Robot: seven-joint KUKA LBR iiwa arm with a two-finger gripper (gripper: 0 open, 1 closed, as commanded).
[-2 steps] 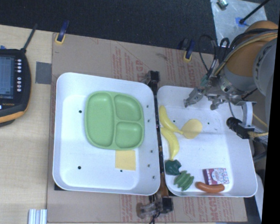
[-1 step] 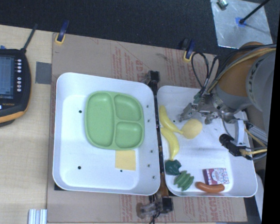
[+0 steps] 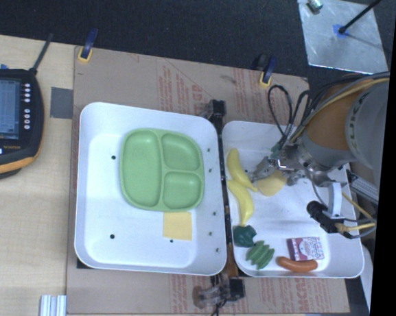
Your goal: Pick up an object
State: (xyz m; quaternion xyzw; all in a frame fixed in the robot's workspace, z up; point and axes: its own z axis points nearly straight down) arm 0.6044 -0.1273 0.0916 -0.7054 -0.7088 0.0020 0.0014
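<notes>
Reaching in from the right, the grey arm with its orange band (image 3: 338, 125) is angling down over the right white bin (image 3: 343, 270), its two-finger gripper (image 3: 267, 175) pointing left; whether the jaws are spread or pinching cannot be told. Just beside the fingertips, a pale yellow rounded object (image 3: 271, 186) is sitting, its long axis unclear, near two yellow bananas (image 3: 240, 192) lying lengthwise along the bin's left wall.

My gripper (image 3: 265, 175) sits mid-right of the frame over the right bin (image 3: 354, 267), at a pale yellow object (image 3: 271, 186) just beside the banana (image 3: 239, 185); a green plate (image 3: 161, 169) lies in the left bin (image 3: 91, 241).
</notes>
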